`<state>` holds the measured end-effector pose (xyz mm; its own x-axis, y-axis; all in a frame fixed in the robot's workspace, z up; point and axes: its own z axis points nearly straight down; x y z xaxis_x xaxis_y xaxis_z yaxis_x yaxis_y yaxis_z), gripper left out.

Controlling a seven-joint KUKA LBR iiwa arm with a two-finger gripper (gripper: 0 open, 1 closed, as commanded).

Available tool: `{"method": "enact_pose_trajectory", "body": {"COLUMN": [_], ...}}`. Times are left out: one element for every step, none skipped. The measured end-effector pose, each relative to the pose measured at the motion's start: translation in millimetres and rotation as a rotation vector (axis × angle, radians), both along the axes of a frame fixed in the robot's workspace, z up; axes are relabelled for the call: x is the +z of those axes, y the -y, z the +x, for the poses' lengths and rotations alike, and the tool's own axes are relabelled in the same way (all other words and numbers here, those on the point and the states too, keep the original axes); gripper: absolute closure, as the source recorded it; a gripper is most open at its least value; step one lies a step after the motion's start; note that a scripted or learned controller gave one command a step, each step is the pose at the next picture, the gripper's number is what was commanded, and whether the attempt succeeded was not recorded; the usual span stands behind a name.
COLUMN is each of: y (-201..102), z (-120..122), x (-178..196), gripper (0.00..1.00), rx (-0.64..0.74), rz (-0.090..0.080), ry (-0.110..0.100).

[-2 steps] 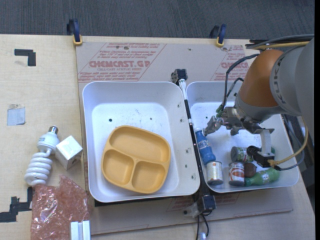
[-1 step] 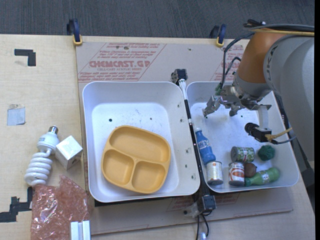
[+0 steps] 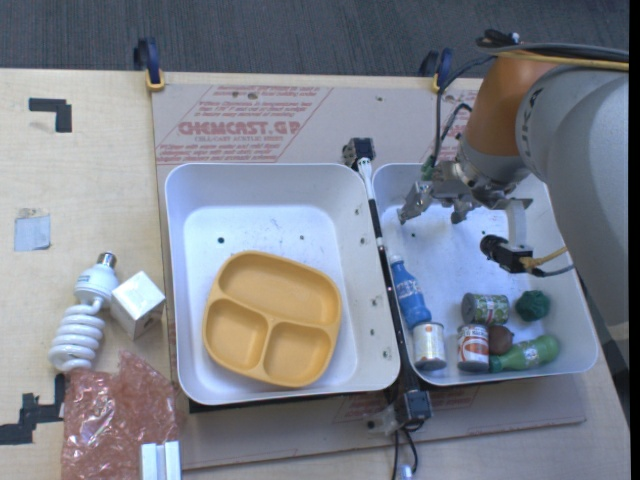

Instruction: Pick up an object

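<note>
Hovering at the right bin's (image 3: 572,366) far end: gripper (image 3: 438,208), fingers spread, holding nothing. Risk: the blue bottle (image 3: 408,293), cans (image 3: 484,309) and other items crowd the near wall, so a descent there may nudge neighbours or close on none.

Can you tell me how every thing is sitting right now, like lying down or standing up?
gripper: open, above the right bin's back end, holding nothing
yellow divided plate: flat, right way up, in left bin
blue bottle: lying down by right bin's left wall
two small cans: lying on their sides
green bottle: lying down
light bulb: lying on bench, outside the bins
</note>
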<state>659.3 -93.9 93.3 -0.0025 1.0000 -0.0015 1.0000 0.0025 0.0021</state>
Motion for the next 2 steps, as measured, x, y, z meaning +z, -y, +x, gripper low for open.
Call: {"method": "enact_pose_trajectory", "body": {"y": [2.6,2.3], "z": [-54.2,-0.1], "x": [-0.7,-0.1], "gripper": [0.0,0.0], "rx": [-0.004,-0.001], "rz": [0.001,0.0], "ry": [-0.001,-0.001]}}
